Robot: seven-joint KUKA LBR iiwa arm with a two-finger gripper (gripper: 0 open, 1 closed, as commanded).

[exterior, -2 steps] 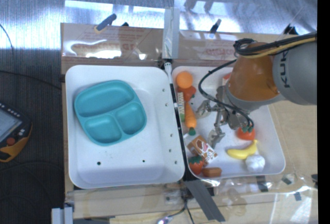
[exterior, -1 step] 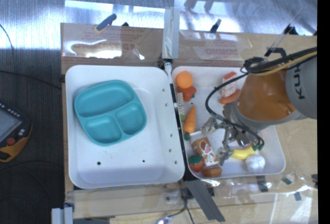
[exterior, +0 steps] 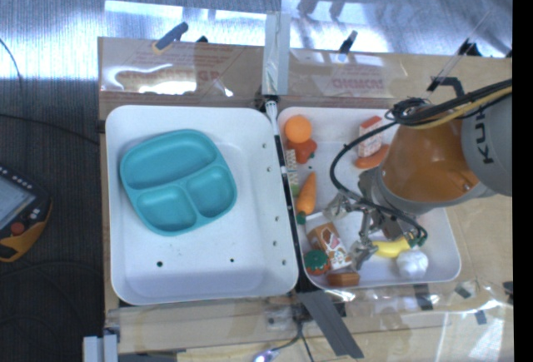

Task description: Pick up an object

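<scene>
I see the arm [exterior: 433, 165] low over the right bin [exterior: 445, 265], and the gripper [exterior: 360, 231] is down among the toys in the front part of that bin. Its metal fingers [exterior: 366, 245] stand a little apart, so I judge it as open, and I see nothing held between them.

The things to pick all lie in the right bin. A small printed box [exterior: 327, 242] is just left of the gripper, a yellow banana [exterior: 391, 249] just right of it, and a white ball [exterior: 410, 264] beside the banana. A carrot [exterior: 306, 194] lies further left of the gripper, near the bin's left wall, and an orange ball [exterior: 297, 129] is at the back of this wall. The left bin [exterior: 166, 269] carries only a blue divided plate [exterior: 176, 180].

I think the step in hand is the reaching down, before the grasp. The next move needs the fingers to close on one thing, probably the box or the banana, and then a straight lift. The toys lie close together, so the fingers may push one away.
</scene>
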